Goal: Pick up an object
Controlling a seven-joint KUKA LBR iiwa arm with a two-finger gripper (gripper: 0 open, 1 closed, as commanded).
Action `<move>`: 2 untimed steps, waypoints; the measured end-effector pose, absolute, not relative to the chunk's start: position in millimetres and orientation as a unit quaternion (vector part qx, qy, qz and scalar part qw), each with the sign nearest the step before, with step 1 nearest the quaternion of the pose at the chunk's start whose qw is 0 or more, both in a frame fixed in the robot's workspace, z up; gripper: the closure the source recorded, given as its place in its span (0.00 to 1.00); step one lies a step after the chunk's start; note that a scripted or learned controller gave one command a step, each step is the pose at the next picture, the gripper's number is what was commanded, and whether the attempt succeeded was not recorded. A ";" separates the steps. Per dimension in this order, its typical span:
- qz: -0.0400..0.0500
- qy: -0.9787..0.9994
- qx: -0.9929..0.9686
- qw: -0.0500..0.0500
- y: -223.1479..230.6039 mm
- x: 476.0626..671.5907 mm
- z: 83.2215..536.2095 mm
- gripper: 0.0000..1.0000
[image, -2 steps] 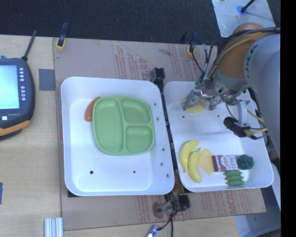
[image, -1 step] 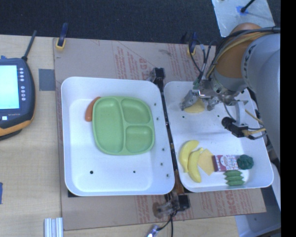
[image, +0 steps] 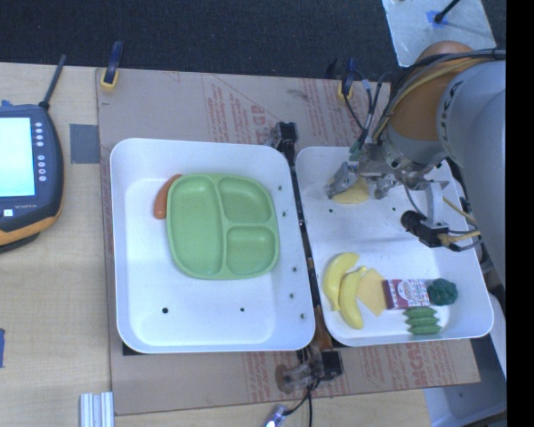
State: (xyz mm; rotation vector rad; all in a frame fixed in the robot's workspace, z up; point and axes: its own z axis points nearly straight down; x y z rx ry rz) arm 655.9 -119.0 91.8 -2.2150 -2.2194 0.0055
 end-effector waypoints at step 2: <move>0.002 -0.708 -0.706 0.003 -119.0 655.8 91.7 0.00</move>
